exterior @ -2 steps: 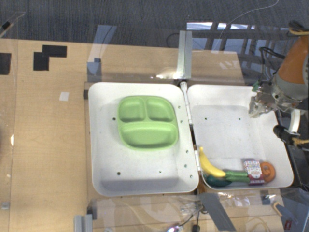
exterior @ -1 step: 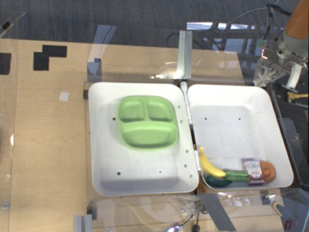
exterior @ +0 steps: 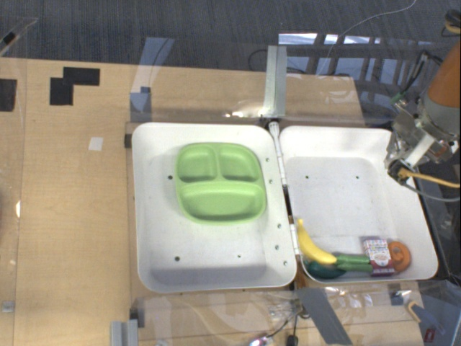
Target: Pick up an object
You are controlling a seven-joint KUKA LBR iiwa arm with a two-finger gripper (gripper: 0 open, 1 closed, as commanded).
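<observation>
Yellow banana (exterior: 314, 246) lies diagonally, stem toward upper left.

Two bins side by side on counter (exterior: 65, 193). In left bin (exterior: 155, 265): divided tray (exterior: 218, 182), near centre. In right bin (exterior: 338, 186): banana (exterior: 311, 245), cucumber (exterior: 342, 263), packet (exterior: 377, 253) and donut (exterior: 399, 255), clustered along front wall. Gripper (exterior: 400, 166) over right bin's right rim, well behind cluster.

Even, bright overhead light washed the two shallow white plastic bins (exterior: 216, 139); glare streaked the clear panels (exterior: 155, 74) along the bench's far edge; the picture was slightly soft.
</observation>
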